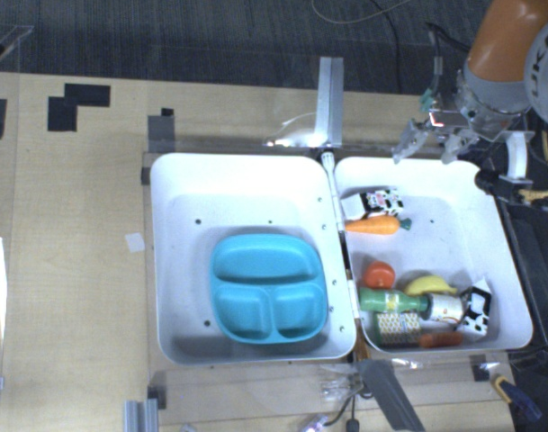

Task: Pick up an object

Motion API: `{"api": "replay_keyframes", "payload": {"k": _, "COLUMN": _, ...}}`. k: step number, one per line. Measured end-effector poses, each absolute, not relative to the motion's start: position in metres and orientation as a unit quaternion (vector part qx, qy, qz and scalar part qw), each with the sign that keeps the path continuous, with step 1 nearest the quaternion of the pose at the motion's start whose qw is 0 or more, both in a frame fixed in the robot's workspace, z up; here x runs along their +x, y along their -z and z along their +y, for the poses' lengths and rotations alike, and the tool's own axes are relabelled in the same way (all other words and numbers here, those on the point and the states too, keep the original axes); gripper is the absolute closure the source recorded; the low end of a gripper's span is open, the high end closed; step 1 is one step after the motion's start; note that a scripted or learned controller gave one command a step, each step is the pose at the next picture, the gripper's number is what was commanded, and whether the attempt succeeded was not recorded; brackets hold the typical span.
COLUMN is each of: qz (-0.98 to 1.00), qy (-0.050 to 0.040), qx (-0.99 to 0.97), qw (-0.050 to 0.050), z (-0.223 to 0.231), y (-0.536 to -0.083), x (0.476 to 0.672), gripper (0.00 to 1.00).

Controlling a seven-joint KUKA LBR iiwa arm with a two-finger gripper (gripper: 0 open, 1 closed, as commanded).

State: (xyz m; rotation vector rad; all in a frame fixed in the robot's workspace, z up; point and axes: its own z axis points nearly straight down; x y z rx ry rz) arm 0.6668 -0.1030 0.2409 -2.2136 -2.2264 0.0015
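**Claw poised above the right bin's far edge**

Camera view: the grey arm's claw (433, 142) hangs released, fingers spread, grasping nothing. A long orange plastic carrot (372, 227) lies apart near the white right bin's (500, 232) far-left corner; descend centred across its width.

Arm upper right, pincer (430, 144) open, empty

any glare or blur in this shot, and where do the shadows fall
Camera view: soft glare on the metal divider post and the left bin rim; a shadow lies beside the blue tray toward the lower left; the tool looks slightly blurred; toys in the right bin stay fairly sharp.
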Motion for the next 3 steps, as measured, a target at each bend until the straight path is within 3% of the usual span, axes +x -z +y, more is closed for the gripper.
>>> {"api": "replay_keyframes", "payload": {"k": 1, "qz": -0.711, "qy": -0.0004, "qx": -0.703, "qw": 0.001, "z": -0.102, "y": -0.250, "x": 0.668, "gripper": 1.00}}
{"api": "replay_keyframes", "payload": {"k": 2, "qz": -0.713, "qy": -0.0006, "qx": -0.701, "qw": 0.001, "z": -0.101, "y": -0.258, "x": 0.669, "gripper": 1.00}}
{"api": "replay_keyframes", "payload": {"k": 3, "qz": -0.705, "qy": 0.0007, "qx": -0.709, "qw": -0.001, "z": -0.055, "y": -0.369, "x": 0.670, "gripper": 1.00}}
